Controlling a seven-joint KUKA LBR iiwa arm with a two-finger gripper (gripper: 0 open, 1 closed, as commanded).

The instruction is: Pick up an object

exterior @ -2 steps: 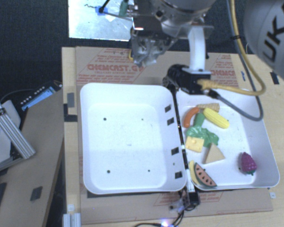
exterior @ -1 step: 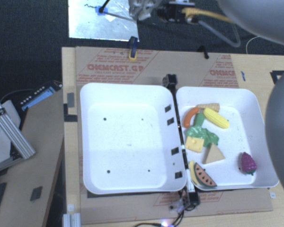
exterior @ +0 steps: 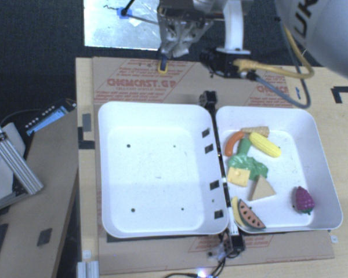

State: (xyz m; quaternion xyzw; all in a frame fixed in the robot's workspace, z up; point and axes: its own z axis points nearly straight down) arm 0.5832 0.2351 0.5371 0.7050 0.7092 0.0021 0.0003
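Note:
The right bin point(exterior: 322, 149) holds several toy foods: a yellow corn cob point(exterior: 265, 145), an orange sausage point(exterior: 234, 142), a brown biscuit point(exterior: 255, 131), a green leafy piece point(exterior: 250, 164), a yellow block point(exterior: 239, 176), a tan wedge point(exterior: 263, 189), a watermelon slice point(exterior: 247, 214) and a purple grape bunch point(exterior: 303, 200). My gripper point(exterior: 176, 52) hangs high beyond the far edge of the left bin point(exterior: 113, 120), well away from all of them. Its fingertips come together in a point and are shut, with nothing between them.
A black hinge strip point(exterior: 217, 167) divides the two bins. Both rest on a cardboard sheet point(exterior: 139, 80). A small yellow piece point(exterior: 162, 67) lies on the cardboard under the gripper. Cables point(exterior: 278, 80) trail from the arm over the back right. A metal frame point(exterior: 11, 161) stands at the left.

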